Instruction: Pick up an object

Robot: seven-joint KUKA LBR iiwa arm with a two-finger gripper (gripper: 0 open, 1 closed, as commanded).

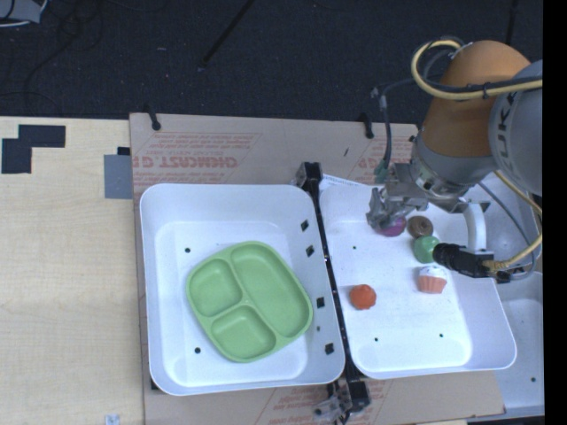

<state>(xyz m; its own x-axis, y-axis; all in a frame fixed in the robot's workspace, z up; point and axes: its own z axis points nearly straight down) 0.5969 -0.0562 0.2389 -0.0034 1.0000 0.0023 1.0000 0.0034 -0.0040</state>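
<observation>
Objects for picking lie in the right bin, the nearer-to-the-arm one of two shallow white bins set side by side on a cardboard sheet over the pale wooden bench. Largest in view is the arm, grey with an orange band, reaching in from the right and bending down over the far part of the right bin. The left bin holds a green divided plate with three compartments, lying flat a little toward the near side.

In the right bin, the gripper is lowered at the far left part of the floor, right over a small purple object that shows just beneath it; whether it is gripped I cannot tell. Just to the right sits a small brownish round piece, and touching or nearly touching it on the near side a green ball. Near that lies a toy cupcake with a white top and pink base. An orange-red ball rests apart from these, toward the bin's middle left.
</observation>
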